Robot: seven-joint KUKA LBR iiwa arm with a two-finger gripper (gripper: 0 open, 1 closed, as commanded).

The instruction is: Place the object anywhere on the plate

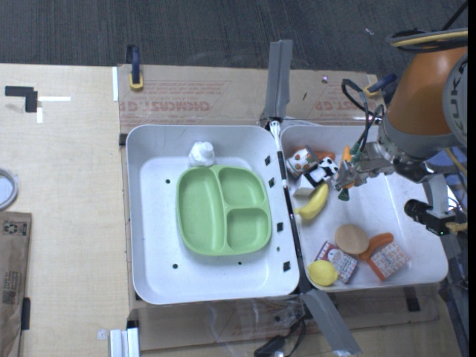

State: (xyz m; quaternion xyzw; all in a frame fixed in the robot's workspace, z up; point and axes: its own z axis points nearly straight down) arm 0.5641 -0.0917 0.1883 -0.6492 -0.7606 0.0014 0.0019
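A green plate [223, 210] with three compartments lies in the left bin [149, 222]. A small white object [201, 153] rests just beyond the plate's far rim. The right bin [420, 262] holds a banana [314, 201], a black-and-white toy [322, 171], a red-and-white item [300, 159], a tan round piece [352, 238], an orange carrot-like piece [379, 241], a lemon [323, 272] and two small packets [388, 259]. My gripper [346, 184] hangs over the right bin, just right of the black-and-white toy and above the banana's tip.
A grey divider post [279, 80] rises between the bins at the back. A yellow clamp [134, 69] sits on the cardboard behind the left bin. A tape roll [6, 190] lies at the bench's far left edge.
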